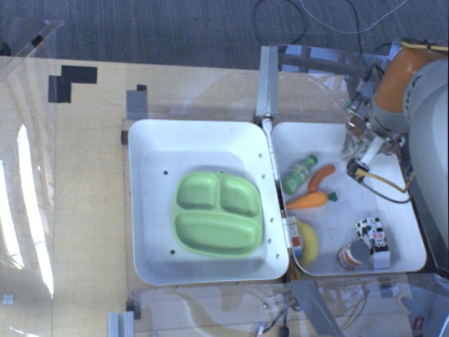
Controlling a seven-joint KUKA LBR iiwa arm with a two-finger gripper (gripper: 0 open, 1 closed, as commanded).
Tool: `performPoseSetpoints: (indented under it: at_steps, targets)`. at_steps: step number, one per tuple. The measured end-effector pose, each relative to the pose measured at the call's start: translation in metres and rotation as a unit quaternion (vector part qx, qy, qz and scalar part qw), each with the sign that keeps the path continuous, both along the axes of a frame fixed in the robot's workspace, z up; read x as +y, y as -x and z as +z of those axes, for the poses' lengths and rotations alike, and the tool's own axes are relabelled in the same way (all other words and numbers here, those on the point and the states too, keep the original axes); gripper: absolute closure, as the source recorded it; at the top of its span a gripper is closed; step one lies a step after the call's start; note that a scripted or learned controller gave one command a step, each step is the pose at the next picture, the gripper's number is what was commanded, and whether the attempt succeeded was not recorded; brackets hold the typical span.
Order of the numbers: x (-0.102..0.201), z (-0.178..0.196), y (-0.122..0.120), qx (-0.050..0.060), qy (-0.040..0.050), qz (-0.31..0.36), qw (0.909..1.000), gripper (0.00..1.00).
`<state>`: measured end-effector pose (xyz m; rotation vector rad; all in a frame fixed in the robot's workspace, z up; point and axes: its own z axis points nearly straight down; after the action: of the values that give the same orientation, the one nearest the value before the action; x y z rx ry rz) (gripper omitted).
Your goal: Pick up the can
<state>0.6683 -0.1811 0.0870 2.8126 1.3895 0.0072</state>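
jaws over far side of right bin (393, 209) (opening hidden, can't tell); can (349, 256) silvery, orange-labelled, near front wall.

Small can (349, 256), right bin (309, 135), near front wall

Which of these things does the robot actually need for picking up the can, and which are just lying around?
For the job: can, gripper.
Just lying about: green tray, bottle, carrot, orange-red piece, banana, cow-patterned carton.
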Motion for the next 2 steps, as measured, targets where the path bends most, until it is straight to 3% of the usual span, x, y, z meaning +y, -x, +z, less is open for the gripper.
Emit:
performPoseSetpoints:
  at_steps: [1, 2]
  targets:
    - [0.001, 0.0, -0.001, 0.0, -0.0006, -0.02, 0.9998, 1.0]
    - [-0.017, 0.0, 0.005, 0.001, -0.0001, 0.031, 0.9995, 1.0]
